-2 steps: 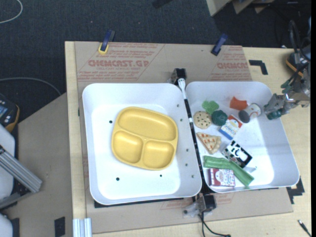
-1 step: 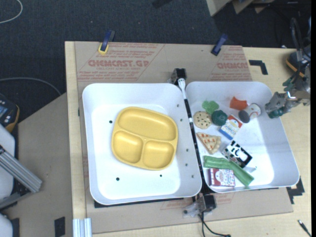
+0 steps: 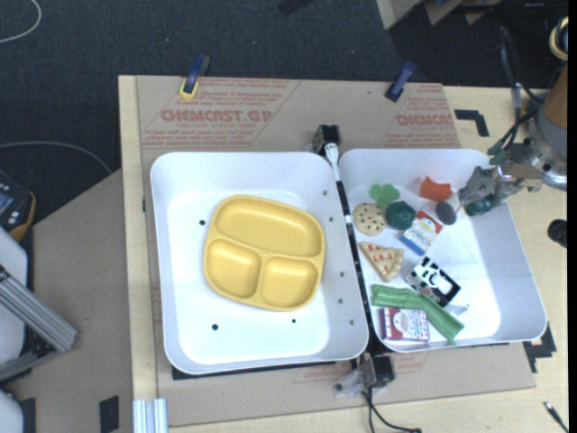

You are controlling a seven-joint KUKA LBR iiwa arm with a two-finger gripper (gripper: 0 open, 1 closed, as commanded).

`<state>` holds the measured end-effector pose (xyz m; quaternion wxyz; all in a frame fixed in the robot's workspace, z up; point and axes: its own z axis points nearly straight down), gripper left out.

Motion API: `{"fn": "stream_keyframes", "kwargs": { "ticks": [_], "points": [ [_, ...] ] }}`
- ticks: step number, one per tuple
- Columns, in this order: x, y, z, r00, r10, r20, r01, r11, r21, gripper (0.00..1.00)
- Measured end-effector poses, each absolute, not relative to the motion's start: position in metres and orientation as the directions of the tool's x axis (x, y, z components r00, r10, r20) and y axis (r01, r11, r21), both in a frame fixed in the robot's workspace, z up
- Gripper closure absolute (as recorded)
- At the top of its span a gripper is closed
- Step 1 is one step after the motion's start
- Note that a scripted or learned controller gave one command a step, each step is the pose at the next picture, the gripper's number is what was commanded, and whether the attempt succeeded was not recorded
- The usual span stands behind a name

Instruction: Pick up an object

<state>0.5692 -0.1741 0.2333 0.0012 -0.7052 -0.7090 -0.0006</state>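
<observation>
Toy food pile (image 3: 410, 260) in right bin (image 3: 514, 260), none picked yet.
Claw (image 3: 478, 197) hovers at the bin's two o'clock side, its grip state untellable; the grey pebble-like piece (image 3: 445, 212) and orange piece (image 3: 435, 188) lie nearest, so the next move likely calls for descending onto one.

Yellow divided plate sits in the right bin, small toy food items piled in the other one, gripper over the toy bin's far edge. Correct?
Not quite. The camera view shows the yellow divided plate in the left bin, not the right one. The small toy food items, such as the cookie and the pizza slice, lie in the right bin, and the gripper is over that bin's far edge.
</observation>
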Motion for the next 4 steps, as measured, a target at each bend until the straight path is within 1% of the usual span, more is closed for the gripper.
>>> {"fn": "stream_keyframes", "kwargs": {
  "ticks": [1,2,3,4],
  "points": [
    [0.556,-0.126,0.224,-0.005,1.0,0.003,1.0,0.005,-0.003,1.0],
    [0.549,-0.071,0.214,-0.006,1.0,0.003,1.0,0.006,-0.004,1.0],
    [0.539,-0.022,0.227,-0.006,1.0,0.003,1.0,0.006,-0.002,1.0],
    [0.535,0.031,0.236,-0.006,1.0,0.002,1.0,0.006,0.001,1.0]
  ]
}}
